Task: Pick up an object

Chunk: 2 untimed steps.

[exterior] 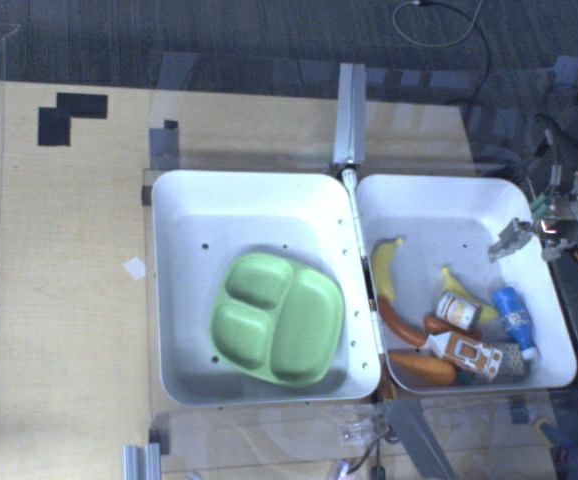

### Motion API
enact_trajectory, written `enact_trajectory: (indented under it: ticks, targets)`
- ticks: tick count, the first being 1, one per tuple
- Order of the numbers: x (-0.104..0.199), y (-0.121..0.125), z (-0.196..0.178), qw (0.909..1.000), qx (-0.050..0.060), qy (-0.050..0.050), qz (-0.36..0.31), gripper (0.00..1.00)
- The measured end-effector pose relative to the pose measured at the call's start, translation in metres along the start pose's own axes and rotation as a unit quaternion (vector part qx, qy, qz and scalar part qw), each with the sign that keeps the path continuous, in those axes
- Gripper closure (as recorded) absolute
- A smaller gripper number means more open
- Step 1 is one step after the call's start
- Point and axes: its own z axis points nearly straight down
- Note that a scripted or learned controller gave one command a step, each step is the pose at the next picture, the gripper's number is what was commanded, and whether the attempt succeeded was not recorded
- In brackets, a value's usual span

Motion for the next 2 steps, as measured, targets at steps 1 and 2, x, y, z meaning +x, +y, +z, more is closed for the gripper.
enact_trajectory:
  ticks: [1, 2]
  targets:
    - [0.008, 0.014, -0.015, 0.9965, -0.001, -0.001, -0.083, 0.00]
    - [0.030, 0.021, 0.133, 0.9711, -0.005, -0.002, -0.239, 0.00]
